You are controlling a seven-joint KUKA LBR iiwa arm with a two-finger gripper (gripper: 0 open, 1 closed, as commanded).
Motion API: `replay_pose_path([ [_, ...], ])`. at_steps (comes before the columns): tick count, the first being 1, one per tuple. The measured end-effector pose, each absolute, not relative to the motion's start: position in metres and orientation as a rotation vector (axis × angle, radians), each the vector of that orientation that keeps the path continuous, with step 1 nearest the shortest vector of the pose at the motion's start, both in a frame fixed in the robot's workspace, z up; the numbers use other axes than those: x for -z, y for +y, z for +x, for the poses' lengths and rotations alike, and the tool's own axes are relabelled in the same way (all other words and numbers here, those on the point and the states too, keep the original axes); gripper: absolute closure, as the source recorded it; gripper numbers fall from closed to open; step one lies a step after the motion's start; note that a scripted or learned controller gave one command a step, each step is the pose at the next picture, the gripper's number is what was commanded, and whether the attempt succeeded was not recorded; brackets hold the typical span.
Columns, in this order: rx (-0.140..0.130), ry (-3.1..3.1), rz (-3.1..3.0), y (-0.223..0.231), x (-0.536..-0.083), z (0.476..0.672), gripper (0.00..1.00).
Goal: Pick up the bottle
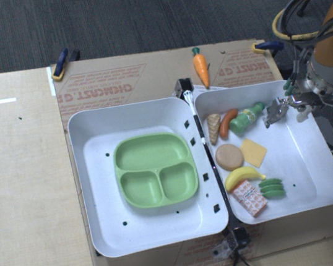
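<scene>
The bottle [247,118] — green, lying on its side — sits in the right bin [314,175] near that bin's far wall, cap end pointing toward the far right corner. Its base end touches or nearly touches a red sausage [227,123], which lies slanted just beside a bread roll [214,128] close to the wall shared with the left bin [100,190]. Toward the near side of the bottle lie a round tan cookie-like piece [229,156] and a yellow cheese wedge [254,152], close together. Nearer still are a banana [242,177], a green pea pod [272,188] and a small red carton [249,198].

The hand [274,112] hangs just beside the bottle's cap end, over the far right part of the right bin; whether its fingers are open or closed I cannot tell, and nothing is seen between them. The right half of that bin's floor is bare — open room on the arm's side.

The left bin carries a green divided tray [156,169] in its middle. A toy carrot [200,66] lies on the cardboard [121,83] covering the counter [27,201], beyond the bins' far edge.
</scene>
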State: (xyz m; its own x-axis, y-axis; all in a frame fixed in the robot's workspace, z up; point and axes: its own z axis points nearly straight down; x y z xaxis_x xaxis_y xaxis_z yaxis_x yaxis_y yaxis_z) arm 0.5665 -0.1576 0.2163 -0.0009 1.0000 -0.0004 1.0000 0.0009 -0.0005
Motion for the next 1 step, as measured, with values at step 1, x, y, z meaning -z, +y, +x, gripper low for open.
replay_pose_path([
  [1, -0.001, -2.224, -2.220, -0.1580, -0.2259, 0.5669, 1.00],
])
